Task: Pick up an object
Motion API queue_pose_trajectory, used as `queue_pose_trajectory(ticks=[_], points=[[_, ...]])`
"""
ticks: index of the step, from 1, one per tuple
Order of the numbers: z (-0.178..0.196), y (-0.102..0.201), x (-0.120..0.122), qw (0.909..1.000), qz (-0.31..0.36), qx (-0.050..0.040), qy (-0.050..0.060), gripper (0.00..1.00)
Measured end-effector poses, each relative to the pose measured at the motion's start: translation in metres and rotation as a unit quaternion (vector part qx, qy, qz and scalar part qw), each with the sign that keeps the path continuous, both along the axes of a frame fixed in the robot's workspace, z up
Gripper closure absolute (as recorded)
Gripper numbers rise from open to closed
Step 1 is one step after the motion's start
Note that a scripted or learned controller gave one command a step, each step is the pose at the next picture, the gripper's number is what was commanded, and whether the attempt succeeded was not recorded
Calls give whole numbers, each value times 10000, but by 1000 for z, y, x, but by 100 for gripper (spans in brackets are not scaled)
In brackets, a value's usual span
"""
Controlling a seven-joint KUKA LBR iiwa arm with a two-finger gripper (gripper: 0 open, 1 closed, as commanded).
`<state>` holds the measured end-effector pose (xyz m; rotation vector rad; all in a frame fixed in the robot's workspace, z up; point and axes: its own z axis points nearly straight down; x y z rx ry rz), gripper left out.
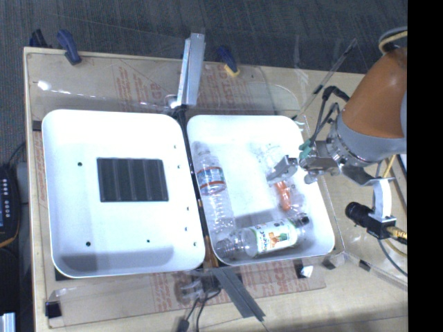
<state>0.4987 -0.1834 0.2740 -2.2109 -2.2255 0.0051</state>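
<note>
My gripper [282, 167] hangs over the right-hand part of the right bin [235, 124], reaching in from the right. Just below it lies a small clear bottle with orange contents [286, 195]. A crumpled clear plastic item [266, 152] sits just up and left of the gripper. A clear water bottle with a red label [212, 185] lies along the bin's left wall. Another clear bottle with an orange and green label and a black cap [266, 238] lies along the front wall. I see nothing held by the gripper.
The left bin [69, 137] holds a flat black ridged rectangle [132, 179]. A grey metal post [191, 68] stands behind the gap between the bins. Blue clamps [69, 47] sit on the bench's back edge.
</note>
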Motion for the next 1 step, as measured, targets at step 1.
queue_pose_trajectory(ticks=[1], points=[[24,-1,-22,9984,563,-9,-24,0]])
